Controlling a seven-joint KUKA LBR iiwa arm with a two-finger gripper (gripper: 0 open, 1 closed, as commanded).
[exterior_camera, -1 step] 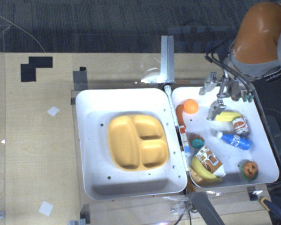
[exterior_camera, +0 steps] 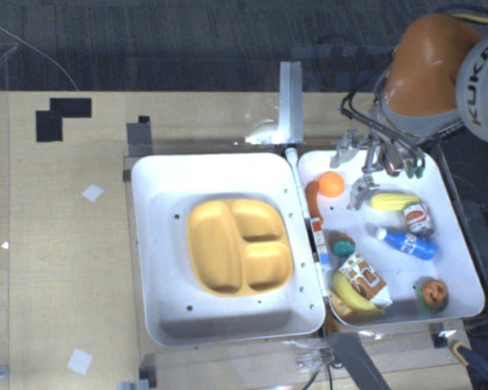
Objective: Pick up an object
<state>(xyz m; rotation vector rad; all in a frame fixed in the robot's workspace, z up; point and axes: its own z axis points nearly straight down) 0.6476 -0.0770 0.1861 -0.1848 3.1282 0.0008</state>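
While I'm hovering the metal two-finger gripper (exterior_camera: 365,175), jaw state unclear, the small yellow plastic banana (exterior_camera: 393,200) is lying just below-right, long axis approx. crosswise.

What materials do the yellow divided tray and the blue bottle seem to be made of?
Yellow divided tray: probably moulded plastic, matte, with soft rounded compartment edges and an even colour. Blue bottle: likely plastic too, slightly glossy, with a white cap; it could be a toy. Both are guesses from looks alone.
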